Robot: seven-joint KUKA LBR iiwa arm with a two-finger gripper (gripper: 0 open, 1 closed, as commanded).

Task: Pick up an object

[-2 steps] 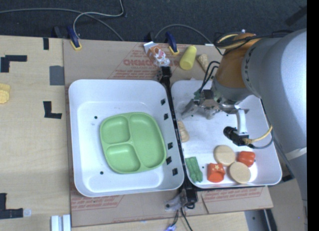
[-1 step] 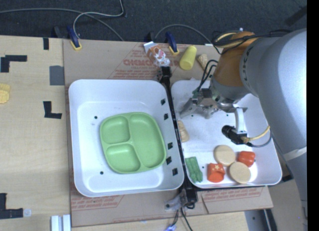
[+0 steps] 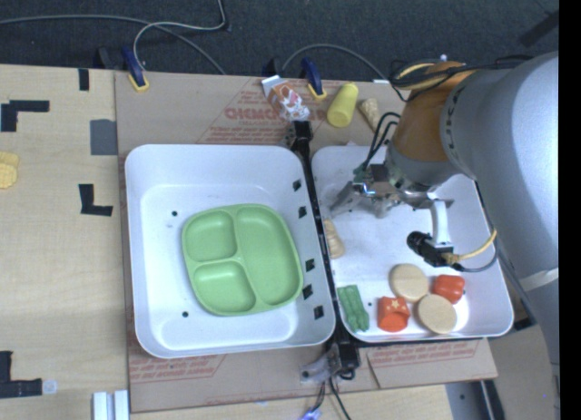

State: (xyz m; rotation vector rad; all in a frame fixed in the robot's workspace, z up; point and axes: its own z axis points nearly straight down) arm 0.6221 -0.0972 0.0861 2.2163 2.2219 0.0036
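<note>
In the right bin (image 3: 490, 318), nearest its front wall, lie a green piece (image 3: 353, 307), two red pieces (image 3: 392, 314) and two tan rounds (image 3: 437, 314). Farther in, the hand (image 3: 349, 196) hovers with fingers spread, holding nothing. Beyond the bin, a yellow cylinder (image 3: 342, 105) lies on the counter (image 3: 54, 219).

Glossy plastic green tray (image 3: 241, 258), smooth white bins (image 3: 145, 228), matt cardboard underlay (image 3: 231, 119).

Even overhead light, slightly soft focus
</note>
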